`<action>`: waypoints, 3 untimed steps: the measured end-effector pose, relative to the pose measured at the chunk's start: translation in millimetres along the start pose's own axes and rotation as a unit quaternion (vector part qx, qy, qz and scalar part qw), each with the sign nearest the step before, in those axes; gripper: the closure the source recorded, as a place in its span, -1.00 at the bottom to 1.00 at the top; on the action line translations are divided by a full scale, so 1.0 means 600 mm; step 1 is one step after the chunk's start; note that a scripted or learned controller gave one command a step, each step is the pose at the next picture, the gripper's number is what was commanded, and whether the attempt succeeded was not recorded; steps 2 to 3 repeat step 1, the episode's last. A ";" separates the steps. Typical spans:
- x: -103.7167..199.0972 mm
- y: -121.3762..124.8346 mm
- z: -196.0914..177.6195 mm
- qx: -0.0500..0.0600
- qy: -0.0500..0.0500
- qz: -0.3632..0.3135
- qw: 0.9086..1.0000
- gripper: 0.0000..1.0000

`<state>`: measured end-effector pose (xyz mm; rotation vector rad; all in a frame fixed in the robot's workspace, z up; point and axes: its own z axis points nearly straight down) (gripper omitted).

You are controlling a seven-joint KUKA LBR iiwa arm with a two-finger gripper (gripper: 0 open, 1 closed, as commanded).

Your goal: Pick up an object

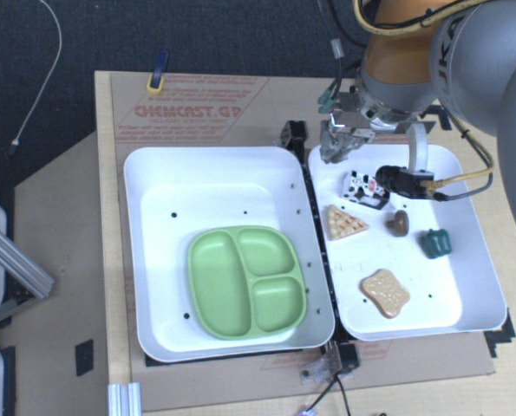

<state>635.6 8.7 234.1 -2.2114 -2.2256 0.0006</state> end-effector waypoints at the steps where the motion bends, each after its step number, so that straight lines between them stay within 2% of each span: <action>1: 0.096 0.008 -0.007 -0.003 0.000 0.000 1.000 1.00; 3: 0.096 0.008 -0.007 -0.003 0.000 0.000 1.000 1.00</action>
